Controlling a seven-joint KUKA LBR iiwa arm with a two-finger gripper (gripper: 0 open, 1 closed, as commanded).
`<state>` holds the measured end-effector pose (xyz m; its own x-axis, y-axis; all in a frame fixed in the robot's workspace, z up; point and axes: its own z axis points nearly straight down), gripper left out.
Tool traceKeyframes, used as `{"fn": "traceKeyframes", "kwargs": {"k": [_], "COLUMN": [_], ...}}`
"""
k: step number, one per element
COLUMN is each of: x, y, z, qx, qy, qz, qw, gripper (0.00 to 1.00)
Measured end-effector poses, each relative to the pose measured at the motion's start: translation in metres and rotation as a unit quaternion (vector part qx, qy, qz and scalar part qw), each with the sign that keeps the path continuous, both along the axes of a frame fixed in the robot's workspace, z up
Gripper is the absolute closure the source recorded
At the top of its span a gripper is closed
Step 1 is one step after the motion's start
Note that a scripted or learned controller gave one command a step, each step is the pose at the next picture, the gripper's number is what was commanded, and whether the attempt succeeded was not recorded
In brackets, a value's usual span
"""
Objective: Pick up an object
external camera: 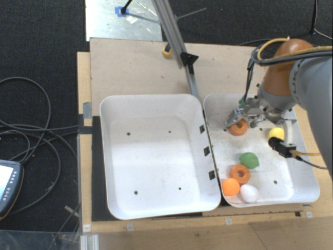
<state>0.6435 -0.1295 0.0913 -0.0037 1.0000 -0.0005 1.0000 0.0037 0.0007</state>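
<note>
An orange ring-shaped piece [239,127] is lying in the far part of the right bin [307,189], and the gripper [243,120] is sitting right on top of it, metal fingers angled down around its upper edge; from where I am standing I cannot tell whether they are spread or closed on it. Just to the right of the gripper a yellow object [276,134] is resting near the bin's right wall. Nearer to me than the gripper, a green piece [250,160] is lying mid-bin, and beyond that an orange doughnut shape [240,173], an orange ball [230,187] and a white ball [249,194] are huddling together at the near rim. To the gripper's left the left bin [112,108] is offering wide open floor. No readable writing is showing on anything.
</note>
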Motion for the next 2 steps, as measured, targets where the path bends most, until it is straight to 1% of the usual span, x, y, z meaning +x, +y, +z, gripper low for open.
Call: {"fn": "traceKeyframes", "kwargs": {"k": [1,2], "x": [0.001,0.003], "y": [0.000,0.005], "z": [0.012,0.057], "qx": [0.0000,0.0001], "qy": [-0.002,-0.003], "qz": [0.001,0.001], "qw": [1.0000,1.0000], "gripper": [1.00,1.00]}}
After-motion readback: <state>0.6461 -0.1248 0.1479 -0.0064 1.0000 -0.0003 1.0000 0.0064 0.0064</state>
